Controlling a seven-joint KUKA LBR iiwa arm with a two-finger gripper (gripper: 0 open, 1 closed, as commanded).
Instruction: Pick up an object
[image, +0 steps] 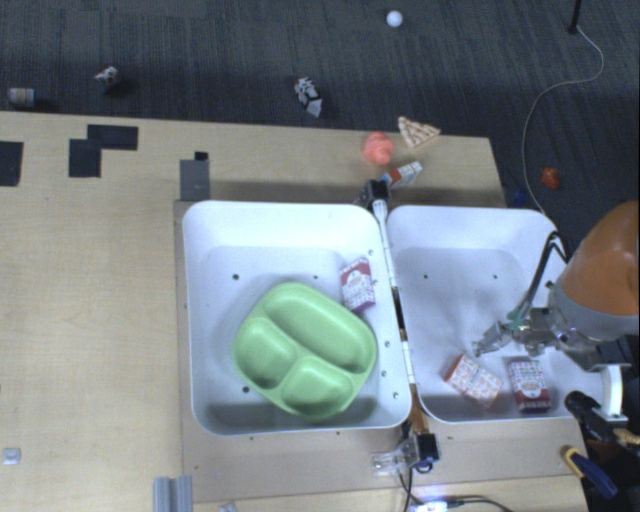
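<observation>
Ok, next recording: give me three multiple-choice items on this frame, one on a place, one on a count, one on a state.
1. Where does the green divided plate lie?
A. In the left bin
B. In the right bin
C. On the bench outside the bins

2. How many small red-and-white packets lie in the right bin?
A. None
B. Two
C. Four

3. How does the gripper stand relative to those packets?
A. Above the bin floor, beside them, with nothing seen between the jaws
B. Raised with the green plate in it
C. Over the left bin

Answers: 1 A, the plate fills much of the left bin. 2 B, one packet and another packet lie near the front wall. 3 A, it sits just above them in the right bin.
</observation>
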